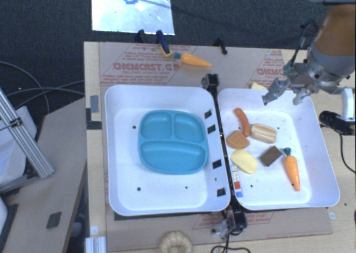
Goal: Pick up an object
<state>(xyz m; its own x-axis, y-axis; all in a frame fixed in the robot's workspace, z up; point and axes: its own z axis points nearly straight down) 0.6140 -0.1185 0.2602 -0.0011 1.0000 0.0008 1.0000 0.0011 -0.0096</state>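
Note:
The right bin (317, 135) holds several toy foods: a red sausage (242, 120), a tan bread roll (263, 133), an orange wedge (237, 140), a pale yellow piece (244, 162), a brown block (271, 155) and a carrot (292, 172). My gripper (285, 96) hangs above the bin's far edge, up and to the right of the sausage and roll. It is open, its two grey fingers (271, 94) spread apart with nothing between them.
The left bin (125, 113) carries a blue divided plate (173, 140). A second carrot (192, 60) lies on the board behind the bins. A small yellow item (257, 86) peeks out behind the right bin's far rim. Black clips run along the seam between the bins.

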